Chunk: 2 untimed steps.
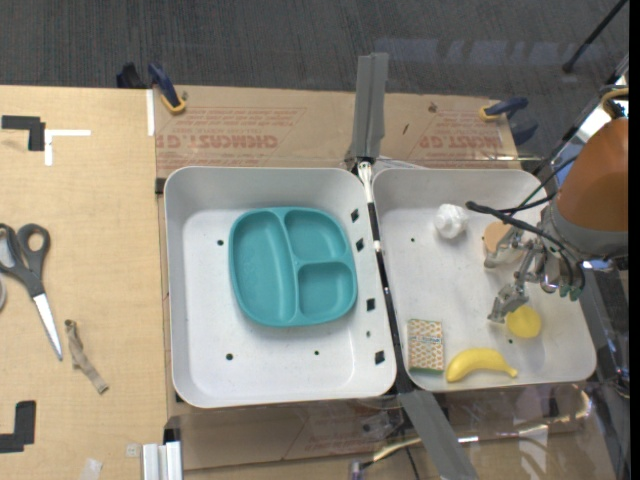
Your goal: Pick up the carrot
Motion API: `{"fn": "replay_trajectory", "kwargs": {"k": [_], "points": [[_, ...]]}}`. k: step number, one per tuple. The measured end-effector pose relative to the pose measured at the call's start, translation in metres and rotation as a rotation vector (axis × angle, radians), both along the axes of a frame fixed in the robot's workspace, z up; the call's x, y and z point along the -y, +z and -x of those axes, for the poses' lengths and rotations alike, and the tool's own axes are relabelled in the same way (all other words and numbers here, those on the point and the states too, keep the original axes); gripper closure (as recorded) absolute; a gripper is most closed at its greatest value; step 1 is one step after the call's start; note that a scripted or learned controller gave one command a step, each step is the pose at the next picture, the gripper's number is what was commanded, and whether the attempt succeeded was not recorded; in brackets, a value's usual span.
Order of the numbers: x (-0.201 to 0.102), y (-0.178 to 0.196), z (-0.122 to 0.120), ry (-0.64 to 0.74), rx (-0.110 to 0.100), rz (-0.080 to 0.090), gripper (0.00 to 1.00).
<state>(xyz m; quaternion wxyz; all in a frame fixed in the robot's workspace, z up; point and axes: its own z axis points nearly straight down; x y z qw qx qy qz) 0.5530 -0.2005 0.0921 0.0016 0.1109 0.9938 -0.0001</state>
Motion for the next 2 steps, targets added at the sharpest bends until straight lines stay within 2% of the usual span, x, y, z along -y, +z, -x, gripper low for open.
{"fn": "replay_trajectory", "kwargs": {"k": [1, 2], "points": [[-0.023, 0.001, -0.089, -0.148, 0.003, 0.000, 0.00], [0.022, 0.001, 0.008, -0.313, 0.000, -0.001, 0.00]]}}
